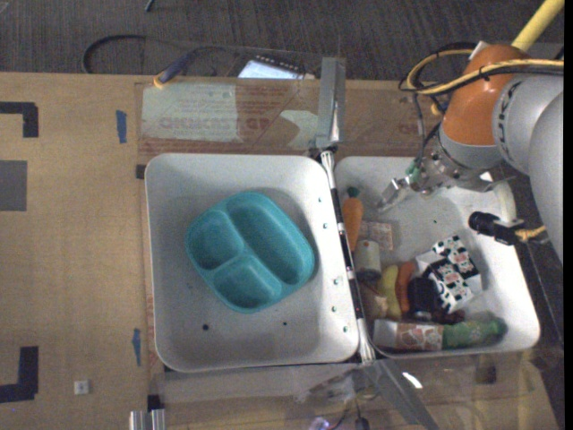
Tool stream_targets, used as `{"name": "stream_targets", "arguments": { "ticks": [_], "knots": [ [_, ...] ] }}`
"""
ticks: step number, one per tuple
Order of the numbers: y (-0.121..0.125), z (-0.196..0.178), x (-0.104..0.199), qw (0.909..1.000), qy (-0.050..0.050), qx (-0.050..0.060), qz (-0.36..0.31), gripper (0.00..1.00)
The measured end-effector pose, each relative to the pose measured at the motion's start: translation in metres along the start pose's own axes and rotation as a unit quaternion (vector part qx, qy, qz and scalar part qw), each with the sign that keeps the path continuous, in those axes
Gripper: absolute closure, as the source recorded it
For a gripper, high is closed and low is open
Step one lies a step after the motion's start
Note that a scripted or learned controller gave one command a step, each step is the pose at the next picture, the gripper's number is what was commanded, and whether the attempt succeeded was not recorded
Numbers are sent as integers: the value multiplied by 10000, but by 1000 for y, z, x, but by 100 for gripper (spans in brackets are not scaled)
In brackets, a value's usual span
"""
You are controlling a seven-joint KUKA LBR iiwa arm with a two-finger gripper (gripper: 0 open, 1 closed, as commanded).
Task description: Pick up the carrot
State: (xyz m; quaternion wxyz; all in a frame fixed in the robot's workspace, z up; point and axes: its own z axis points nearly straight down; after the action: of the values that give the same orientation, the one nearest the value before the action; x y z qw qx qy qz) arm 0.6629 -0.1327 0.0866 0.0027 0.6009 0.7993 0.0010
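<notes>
Gripper (394, 193): fingers apparently apart, holding nothing; over right bin (524, 316) | carrot (353, 219): against left wall, apart

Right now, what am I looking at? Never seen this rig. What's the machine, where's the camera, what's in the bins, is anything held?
One camera, fixed above the bench, looks down at a slant. The grey arm with the orange band reaches in from the right; its gripper hangs over the top of the right bin, nothing between its fingers. The left bin holds a teal divided plate. The right bin holds the clutter: the carrot lies along its left wall, with a yellow piece, a black-and-white patterned box and a green bottle lower down. The carrot is the target, and it lies untouched, to the lower left of the gripper.
</notes>
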Motion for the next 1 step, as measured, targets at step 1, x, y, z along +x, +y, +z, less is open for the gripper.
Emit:
{"name": "stream_targets", "arguments": {
  "ticks": [1],
  "knots": [
    [14, 1, 32, 9759, 2, 9, 2183, 0]
  ]
}}
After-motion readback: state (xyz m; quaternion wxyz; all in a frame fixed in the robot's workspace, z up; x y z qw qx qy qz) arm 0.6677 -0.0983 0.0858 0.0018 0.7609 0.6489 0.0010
